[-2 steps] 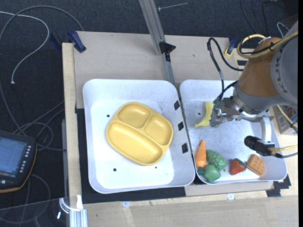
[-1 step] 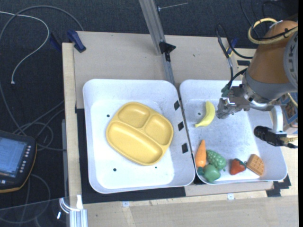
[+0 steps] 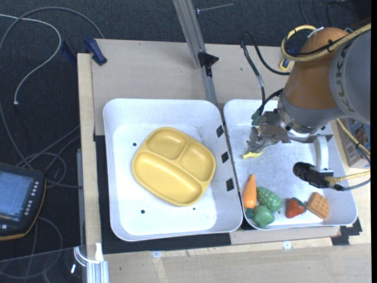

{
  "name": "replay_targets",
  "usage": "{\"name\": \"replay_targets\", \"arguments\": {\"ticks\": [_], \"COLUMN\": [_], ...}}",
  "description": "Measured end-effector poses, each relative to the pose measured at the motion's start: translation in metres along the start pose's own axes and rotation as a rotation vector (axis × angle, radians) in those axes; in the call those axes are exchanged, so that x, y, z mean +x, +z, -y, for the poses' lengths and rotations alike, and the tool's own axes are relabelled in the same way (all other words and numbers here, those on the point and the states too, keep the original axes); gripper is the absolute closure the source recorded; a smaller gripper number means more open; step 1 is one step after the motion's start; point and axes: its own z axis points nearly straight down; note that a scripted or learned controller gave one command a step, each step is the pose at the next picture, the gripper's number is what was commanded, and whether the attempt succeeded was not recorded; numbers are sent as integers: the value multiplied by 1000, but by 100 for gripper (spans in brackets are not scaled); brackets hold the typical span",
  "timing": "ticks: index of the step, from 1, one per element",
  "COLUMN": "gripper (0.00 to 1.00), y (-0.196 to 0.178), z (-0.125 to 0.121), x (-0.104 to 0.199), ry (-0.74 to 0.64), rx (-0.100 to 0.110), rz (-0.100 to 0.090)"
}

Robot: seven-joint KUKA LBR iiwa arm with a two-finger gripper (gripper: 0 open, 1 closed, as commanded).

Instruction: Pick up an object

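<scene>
Claw [image 3: 257,144] low over right bin [image 3: 235,114], upper-left part, fingertips at small yellow toy [image 3: 252,155] lying on bin floor; finger spread not discernible. Toy carrot [image 3: 251,191], green toy vegetables [image 3: 266,206], red toy [image 3: 296,207], waffle toy [image 3: 318,205] along near edge. Yellow divided plate [image 3: 173,165] sat in left bin [image 3: 118,175].

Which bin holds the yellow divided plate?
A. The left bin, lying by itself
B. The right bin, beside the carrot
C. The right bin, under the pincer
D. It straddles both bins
A: the yellow divided plate lies in the left bin, while the carrot and the pincer are over in the right bin.
</scene>
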Motion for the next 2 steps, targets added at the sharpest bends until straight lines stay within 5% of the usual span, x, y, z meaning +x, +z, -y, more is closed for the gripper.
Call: {"name": "replay_targets", "arguments": {"ticks": [2], "gripper": [100], "y": [-30], "z": [1], "x": [99], "ry": [-1], "rx": [-5], "rz": [2]}}
